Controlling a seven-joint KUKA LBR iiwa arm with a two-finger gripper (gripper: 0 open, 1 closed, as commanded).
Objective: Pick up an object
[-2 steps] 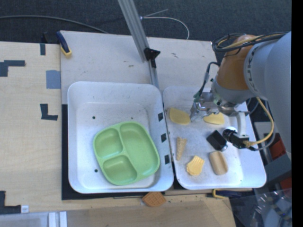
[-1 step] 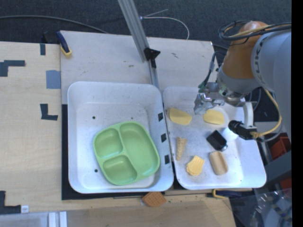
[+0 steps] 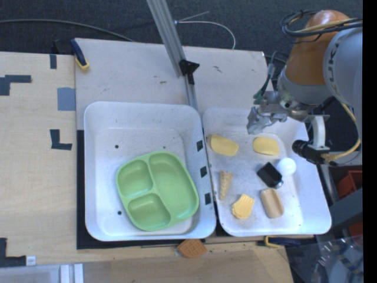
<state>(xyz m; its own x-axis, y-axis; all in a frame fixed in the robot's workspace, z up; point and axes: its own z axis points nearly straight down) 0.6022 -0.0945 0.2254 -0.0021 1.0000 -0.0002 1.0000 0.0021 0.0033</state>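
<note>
Gripper (image 3: 259, 122) at right bin's (image 3: 306, 217) twelve o'clock, finger state impossible to tell. Nearest target, yellow piece (image 3: 266, 145), just below at six o'clock. Probably light, smooth toy food; best pinched across its narrow middle.

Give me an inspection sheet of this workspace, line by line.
Surface: pale wooden bench bearing two white bins, left bin and right bin.
Job's things: in the right bin, two yellow pieces, a cone-shaped piece, a ridged yellow piece, a tan roll, a black block touching a white ball.
Clutter: green divided plate in the left bin; brown waffle-like piece on the bench edge.
Grippers: gripper above the right bin's back edge, holding nothing visible.
Cables: black cable behind the bench; yellow cable by the arm.
Surroundings: metal pole, dark floor.
</note>
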